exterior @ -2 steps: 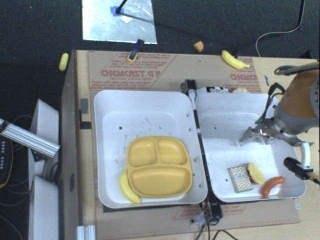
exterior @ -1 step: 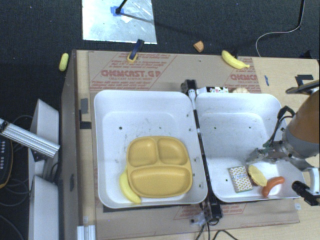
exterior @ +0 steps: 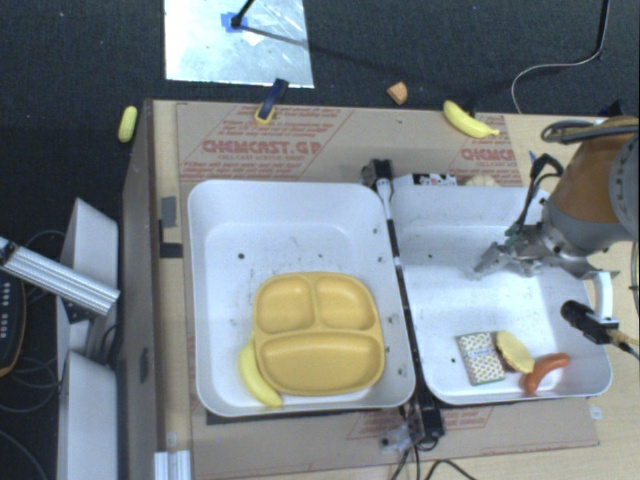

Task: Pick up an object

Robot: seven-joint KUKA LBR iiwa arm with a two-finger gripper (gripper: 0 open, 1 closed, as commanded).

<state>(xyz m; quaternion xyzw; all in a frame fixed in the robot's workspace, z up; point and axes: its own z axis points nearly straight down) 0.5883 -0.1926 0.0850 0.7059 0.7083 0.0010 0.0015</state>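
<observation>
jaws (exterior: 497, 258) hang low over right bin (exterior: 440, 298).

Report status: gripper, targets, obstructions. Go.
Gripper low over right bin, nothing seen in it. Cracker, chip, sausage at that bin's near corner, apart from gripper. Nothing between them.

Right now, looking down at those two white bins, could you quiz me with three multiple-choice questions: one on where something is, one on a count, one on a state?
1. Where does the yellow divided plate lie?
A. left bin
B. right bin
C. floor

2. How many bananas lie outside both bins?
A. none
B. one
C. three

3. How does the plate lie?
A. overturned
B. on edge
C. hollows up

Answers:
1 A: it lies in the left bin.
2 B: one banana lies on the cardboard.
3 C: three hollows face up.
</observation>
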